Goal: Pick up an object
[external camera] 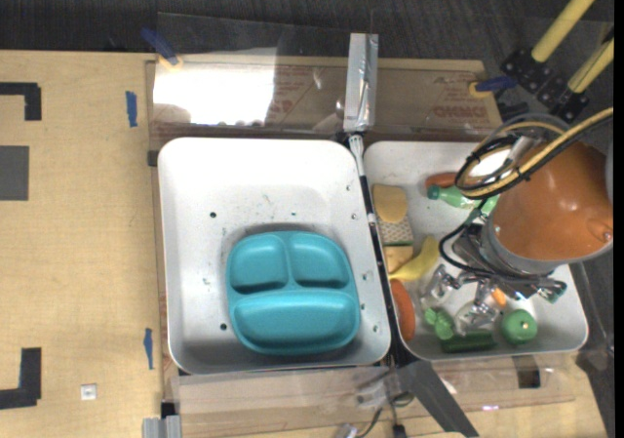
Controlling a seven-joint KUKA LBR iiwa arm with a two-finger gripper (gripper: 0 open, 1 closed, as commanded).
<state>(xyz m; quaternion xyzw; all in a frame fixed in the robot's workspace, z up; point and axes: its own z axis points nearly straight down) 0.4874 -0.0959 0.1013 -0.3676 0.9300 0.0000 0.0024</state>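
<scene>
The right bin [390, 165] holds several small toy foods. A tan piece [390, 202] lies at its left wall, with a yellow piece [417, 260] and an orange-red piece [404, 309] below it. A green and orange item [450, 194] lies near the back. A green round piece [519, 326], a small green piece [444, 326] and a dark green bar [470, 339] sit at the front. My gripper [464, 301] hangs low over the front of this bin, right above the green pieces. The orange wrist band [556, 207] hides the things behind it.
In the left bin [195, 182] lies a teal three-compartment tray [291, 292], toward the front. A metal divider [369, 221] separates the bins. Cables [507, 158] loop off the arm over the right bin's back. Cardboard [68, 231] covers the bench at left.
</scene>
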